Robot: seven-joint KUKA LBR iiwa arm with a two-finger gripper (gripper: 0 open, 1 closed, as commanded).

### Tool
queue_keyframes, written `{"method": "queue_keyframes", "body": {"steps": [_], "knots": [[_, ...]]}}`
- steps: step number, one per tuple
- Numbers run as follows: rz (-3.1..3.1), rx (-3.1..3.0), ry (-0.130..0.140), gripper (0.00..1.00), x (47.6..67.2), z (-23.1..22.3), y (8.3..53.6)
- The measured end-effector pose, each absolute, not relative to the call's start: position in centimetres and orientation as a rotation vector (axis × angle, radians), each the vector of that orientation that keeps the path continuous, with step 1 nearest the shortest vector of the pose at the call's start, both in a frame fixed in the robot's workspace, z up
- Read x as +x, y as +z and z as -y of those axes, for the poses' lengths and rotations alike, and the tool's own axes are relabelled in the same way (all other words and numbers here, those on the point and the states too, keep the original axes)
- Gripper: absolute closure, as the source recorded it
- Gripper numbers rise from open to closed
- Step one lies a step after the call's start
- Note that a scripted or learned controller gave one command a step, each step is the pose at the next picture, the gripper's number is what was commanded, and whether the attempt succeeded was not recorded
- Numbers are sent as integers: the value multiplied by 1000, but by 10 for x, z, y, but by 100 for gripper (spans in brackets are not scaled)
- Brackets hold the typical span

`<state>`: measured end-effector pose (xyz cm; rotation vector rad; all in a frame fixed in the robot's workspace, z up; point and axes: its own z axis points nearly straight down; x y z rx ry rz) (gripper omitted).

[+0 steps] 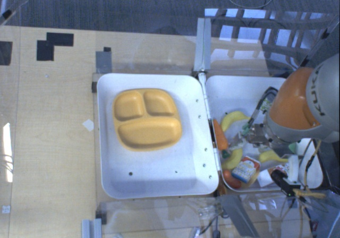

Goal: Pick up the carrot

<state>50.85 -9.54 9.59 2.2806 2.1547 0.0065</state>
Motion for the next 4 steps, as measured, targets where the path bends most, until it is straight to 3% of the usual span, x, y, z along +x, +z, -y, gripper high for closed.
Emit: {"method": "queue_keyframes", "body": {"steps": [1, 2, 3, 4], "knots": [[-2155, 2276, 12, 100, 510, 94, 106], [-2155, 2277, 12, 0, 510, 94, 106], [-2207, 2224, 13, 0, 563, 106, 89], [-2259, 2175, 7, 0, 594, 157, 115]]}}
